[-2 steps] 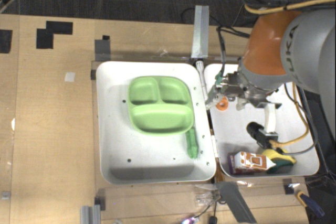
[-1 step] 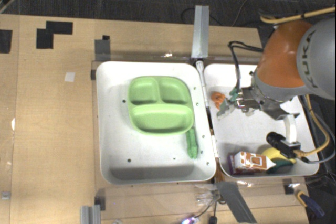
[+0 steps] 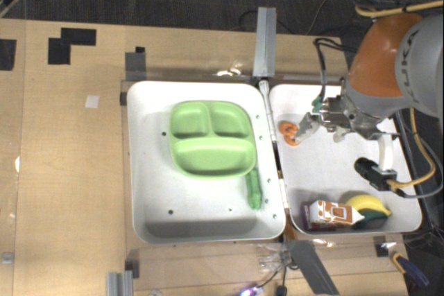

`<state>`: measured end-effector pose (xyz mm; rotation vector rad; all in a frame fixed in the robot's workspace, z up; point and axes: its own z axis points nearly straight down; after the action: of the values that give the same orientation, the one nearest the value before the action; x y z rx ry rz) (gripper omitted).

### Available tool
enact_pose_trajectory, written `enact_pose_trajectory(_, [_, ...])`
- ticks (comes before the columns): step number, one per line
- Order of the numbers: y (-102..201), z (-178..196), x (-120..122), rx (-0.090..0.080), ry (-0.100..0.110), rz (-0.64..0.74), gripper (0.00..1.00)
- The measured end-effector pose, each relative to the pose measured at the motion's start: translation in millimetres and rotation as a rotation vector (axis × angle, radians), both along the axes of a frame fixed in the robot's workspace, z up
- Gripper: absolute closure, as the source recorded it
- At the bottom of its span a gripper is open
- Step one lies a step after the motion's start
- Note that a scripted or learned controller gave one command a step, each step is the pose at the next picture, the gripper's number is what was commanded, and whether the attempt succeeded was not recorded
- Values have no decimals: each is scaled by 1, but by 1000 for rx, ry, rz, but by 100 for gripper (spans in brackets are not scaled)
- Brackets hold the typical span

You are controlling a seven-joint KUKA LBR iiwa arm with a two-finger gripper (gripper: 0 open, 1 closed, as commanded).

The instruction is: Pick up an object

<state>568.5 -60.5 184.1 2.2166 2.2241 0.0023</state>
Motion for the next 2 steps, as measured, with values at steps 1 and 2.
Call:
enact_pose_trajectory(1, [54,0,-7,0,0,381,0])
enact_pose_trajectory(2, [22,0,-16,0,1,266,0])
